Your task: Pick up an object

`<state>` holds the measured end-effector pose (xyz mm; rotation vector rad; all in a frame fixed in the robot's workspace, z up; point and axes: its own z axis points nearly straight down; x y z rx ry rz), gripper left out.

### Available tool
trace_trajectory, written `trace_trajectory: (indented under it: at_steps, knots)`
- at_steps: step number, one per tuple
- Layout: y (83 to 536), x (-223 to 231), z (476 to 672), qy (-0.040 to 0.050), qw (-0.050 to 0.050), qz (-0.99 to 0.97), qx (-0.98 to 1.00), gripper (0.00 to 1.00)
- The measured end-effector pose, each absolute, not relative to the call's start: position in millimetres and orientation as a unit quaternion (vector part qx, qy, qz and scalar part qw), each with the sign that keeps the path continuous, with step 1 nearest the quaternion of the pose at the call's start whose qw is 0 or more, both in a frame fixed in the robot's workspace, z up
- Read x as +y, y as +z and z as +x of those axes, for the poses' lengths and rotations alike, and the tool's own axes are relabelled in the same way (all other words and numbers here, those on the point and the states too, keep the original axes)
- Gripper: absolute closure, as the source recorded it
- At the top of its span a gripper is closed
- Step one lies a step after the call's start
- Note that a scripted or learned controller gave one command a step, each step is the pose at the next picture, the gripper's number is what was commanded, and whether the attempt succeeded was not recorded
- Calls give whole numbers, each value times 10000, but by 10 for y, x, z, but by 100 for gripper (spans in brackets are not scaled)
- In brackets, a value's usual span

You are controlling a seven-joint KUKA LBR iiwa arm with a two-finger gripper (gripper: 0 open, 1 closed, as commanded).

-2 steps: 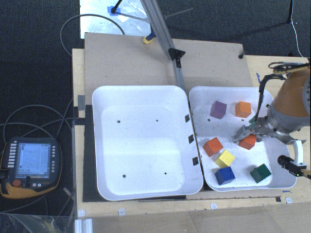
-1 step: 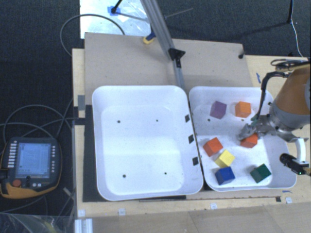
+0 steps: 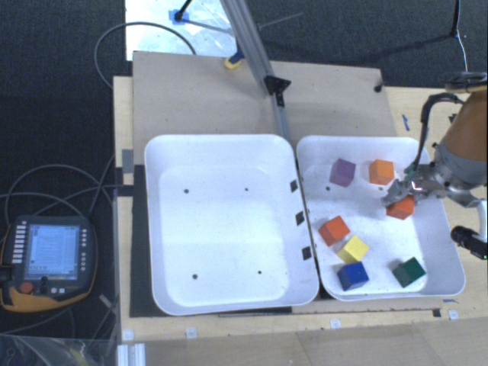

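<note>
Six blocks: lay in the right white plastic bin [image 3: 435,284].
Gripper [image 3: 399,197]: sat over the small red-orange cube [image 3: 401,208], to grab it; grip hidden, can't tell.

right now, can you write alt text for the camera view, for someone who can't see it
Overhead view of two white bins: the arm's tool is down in the right bin at a red block. Purple, orange, orange-red, yellow, blue and green blocks lie in the same bin. A teach pendant sits left of the bench.
</note>
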<state>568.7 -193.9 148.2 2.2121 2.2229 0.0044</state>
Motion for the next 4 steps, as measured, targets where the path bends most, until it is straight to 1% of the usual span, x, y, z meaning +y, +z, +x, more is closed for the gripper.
trace_trajectory:
  at_steps: [1,2,3,4]
  knots:
    - [2024,-1944,5706,16,33,7053,7089,100]
    - [2016,-1320,5669,10,-7,7034,7108,100]
    - [1981,-856,5618,7,-8,7036,7106,100]
    - [1997,-389,5621,11,-8,7034,7108,100]
